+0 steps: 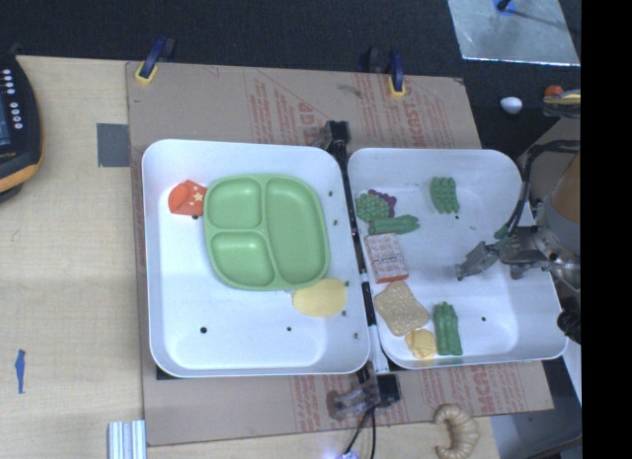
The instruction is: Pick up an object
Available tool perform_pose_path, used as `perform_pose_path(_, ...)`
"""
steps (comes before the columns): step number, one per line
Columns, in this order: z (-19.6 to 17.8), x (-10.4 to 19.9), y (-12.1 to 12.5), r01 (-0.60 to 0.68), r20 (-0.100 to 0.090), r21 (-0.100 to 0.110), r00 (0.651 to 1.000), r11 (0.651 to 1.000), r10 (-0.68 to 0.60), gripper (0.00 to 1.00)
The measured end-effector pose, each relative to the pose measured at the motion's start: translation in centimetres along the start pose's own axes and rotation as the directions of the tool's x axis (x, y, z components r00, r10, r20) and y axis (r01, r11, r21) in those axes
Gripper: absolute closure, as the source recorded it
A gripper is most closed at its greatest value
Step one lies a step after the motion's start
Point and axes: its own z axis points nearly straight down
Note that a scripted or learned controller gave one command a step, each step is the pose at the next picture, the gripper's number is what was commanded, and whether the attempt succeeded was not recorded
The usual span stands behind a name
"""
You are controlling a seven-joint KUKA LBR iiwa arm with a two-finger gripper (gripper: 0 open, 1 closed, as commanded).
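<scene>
My gripper hangs over the right bin, near its right side, with its dark fingers apart and nothing between them. In that bin lie a purple-and-green bunch, a green pod, a knobbly green piece, a red-and-white packet, a tan cracker, a small yellow piece and a green pickle. The left bin holds a green divided plate, a red item and a yellow lemon shape.
Clamps pin the cardboard sheet at the back. A control pendant lies at the far left. A tan curled object sits below the right bin, off the cardboard. Cables run along the right bin's right wall.
</scene>
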Motion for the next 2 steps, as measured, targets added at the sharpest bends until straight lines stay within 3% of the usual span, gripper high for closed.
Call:
perform_pose_path(1, 4.8, 4.8, -2.5, 0.009, -0.01, 0.014, 1.0, 1.0, -0.009, 0.0)
perform_pose_path(2, 3.6, 4.4, -2.4, 0.009, -0.006, 0.011, 1.0, 1.0, -0.009, 1.0)
